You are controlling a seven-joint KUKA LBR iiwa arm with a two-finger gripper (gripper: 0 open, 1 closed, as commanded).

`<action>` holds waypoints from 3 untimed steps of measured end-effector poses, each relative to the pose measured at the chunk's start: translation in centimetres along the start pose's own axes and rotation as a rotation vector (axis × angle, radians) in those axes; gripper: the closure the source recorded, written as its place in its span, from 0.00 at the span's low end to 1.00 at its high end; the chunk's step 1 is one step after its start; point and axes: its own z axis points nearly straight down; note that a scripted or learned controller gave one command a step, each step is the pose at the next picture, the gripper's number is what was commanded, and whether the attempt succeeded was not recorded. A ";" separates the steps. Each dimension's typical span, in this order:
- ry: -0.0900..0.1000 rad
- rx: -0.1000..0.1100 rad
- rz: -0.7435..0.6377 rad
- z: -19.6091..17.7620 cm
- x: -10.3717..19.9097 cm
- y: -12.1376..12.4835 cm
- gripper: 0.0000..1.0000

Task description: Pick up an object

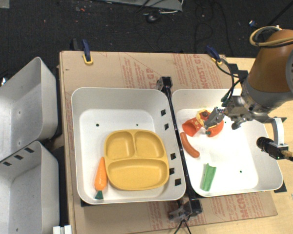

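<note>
Right white bin (263,179): fingers (212,119) over red-orange toy (198,126), spread unclear.

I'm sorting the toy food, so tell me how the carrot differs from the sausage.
The carrot is orange, tapered, with a green end; the sausage is red-brown and evenly thick with rounded ends. The carrot lies in the left bin beside the yellow divided plate; the sausage lies in the right bin, on bare floor. The carrot stands nearly upright in the picture; the sausage runs diagonally. Both are long and lying flat.
</note>
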 end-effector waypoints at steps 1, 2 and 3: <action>-0.001 -0.009 -0.001 -0.4 0.0 0.2 0.00; -0.001 -0.005 0.000 3.9 -0.1 -0.2 0.00; -0.001 -0.005 0.000 8.7 -0.1 0.6 0.00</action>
